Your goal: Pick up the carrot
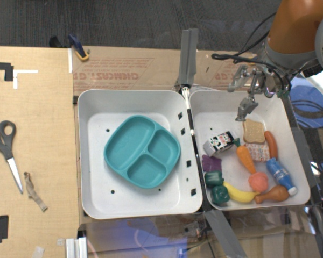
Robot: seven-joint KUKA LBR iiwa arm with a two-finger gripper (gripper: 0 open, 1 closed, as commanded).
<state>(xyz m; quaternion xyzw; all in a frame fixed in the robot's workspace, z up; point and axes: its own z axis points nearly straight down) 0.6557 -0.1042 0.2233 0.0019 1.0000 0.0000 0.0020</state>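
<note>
The carrot (pixel 246 159) is a small orange cone lying in the middle of the right bin (pixel 222 104), among other toy foods. It points toward the bin's front, with a pale wafer block (pixel 260 151) against its right side. My gripper (pixel 243 97) hangs over the bin's back part, well behind the carrot and above the bread slice (pixel 254 130). Its fingers (pixel 246 108) are apart, open, with nothing between them.
Around the carrot lie a cow-patterned carton (pixel 220 142), a purple piece (pixel 211 163), a green pepper (pixel 218 193), a banana (pixel 240 193), a red ball (pixel 258 182), a drumstick (pixel 272 194), a blue bottle (pixel 280 174) and a sausage (pixel 271 144). The left bin (pixel 91 160) holds a teal divided plate (pixel 142 151).
</note>
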